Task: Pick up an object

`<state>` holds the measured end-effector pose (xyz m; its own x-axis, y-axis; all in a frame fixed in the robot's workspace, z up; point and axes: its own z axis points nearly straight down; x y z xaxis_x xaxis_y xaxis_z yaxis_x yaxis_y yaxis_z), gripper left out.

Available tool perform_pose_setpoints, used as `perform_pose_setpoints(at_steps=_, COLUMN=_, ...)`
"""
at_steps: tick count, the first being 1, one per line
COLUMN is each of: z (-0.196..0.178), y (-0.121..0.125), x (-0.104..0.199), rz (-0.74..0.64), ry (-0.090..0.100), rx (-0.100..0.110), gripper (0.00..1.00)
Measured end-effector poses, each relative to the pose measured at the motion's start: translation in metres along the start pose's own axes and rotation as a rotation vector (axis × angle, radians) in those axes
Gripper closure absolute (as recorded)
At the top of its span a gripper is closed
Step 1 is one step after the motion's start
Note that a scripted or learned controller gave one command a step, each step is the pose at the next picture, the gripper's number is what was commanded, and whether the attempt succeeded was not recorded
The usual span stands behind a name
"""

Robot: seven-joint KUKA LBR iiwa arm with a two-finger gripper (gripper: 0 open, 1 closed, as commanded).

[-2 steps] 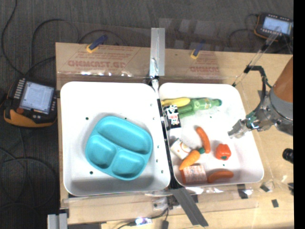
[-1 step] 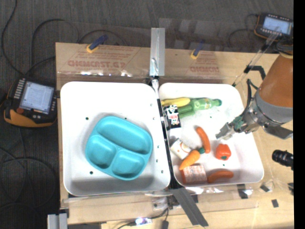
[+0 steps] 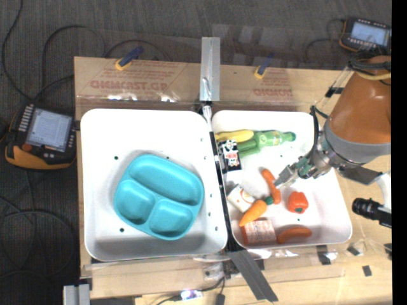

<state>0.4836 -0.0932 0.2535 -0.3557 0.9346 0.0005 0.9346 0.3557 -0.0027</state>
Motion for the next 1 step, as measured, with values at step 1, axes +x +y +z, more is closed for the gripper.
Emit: perform_pose_setpoints(at_steps=1, z=0.0003, y=0.0102, x=0.0270, rz=-0.029, ry=0.000, rx=0.000, gripper=1.00)
